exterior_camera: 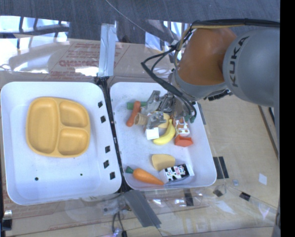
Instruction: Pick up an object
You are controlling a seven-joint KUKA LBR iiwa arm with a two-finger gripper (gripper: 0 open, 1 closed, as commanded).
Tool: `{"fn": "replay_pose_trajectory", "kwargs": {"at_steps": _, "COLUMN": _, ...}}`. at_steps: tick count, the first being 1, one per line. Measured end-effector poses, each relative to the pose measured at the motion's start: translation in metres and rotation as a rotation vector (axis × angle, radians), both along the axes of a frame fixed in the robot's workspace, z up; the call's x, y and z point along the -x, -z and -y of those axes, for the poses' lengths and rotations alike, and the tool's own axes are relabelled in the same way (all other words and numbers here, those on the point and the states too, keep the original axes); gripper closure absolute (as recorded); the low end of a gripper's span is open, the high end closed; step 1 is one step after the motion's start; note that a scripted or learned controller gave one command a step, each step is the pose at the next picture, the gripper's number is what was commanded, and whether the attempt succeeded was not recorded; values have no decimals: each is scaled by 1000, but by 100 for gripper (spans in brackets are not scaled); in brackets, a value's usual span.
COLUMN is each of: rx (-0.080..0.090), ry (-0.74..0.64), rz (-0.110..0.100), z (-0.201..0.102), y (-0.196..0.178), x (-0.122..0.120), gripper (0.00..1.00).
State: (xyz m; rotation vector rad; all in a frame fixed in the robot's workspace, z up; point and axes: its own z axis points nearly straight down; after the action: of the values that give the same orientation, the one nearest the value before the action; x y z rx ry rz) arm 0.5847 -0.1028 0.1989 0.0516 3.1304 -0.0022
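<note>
Banana point(165, 135), the yellow toy fruit lying mid-way in the right bin point(202, 132), looks the likeliest pick, since the pincer point(156, 113) hangs just above its far-left end. It reads as light moulded plastic, stiff and a little slick, so a hold across the thick middle of the curve should slip less than one at a tapered tip.

Going left to right: the left bin point(9, 132) carries a yellow divided plate point(57, 126), well apart from the work. Across the shared rims, the right bin holds a small carrot point(132, 113) at its far left, a larger carrot point(143, 176) near the front rim, a yellow wedge point(162, 161), a cow-print carton point(177, 172) and an orange-and-white carton point(183, 135) touching the banana's right side. A white block point(152, 133) sits against the banana's left.

Whether the pincer is spread or pressed together I cannot tell; cables and metal parts hide it.

Room is tight beside the banana; the bin's centre-left floor lies open.
</note>
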Motion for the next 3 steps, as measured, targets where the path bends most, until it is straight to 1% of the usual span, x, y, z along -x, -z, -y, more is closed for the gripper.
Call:
{"fn": "replay_pose_trajectory", "kwargs": {"at_steps": 1, "rx": -3, "ry": 133, "rz": -15, "z": -5, "y": 76, "x": 49, "gripper": 100}}
{"fn": "replay_pose_trajectory", "kwargs": {"at_steps": 2, "rx": -2, "ry": 202, "rz": -5, "z": -21, "y": 4, "x": 24, "gripper": 100}}
{"fn": "replay_pose_trajectory", "kwargs": {"at_steps": 3, "rx": -4, "ry": 130, "rz": -10, "z": -86, "y": 7, "x": -6, "gripper": 100}}
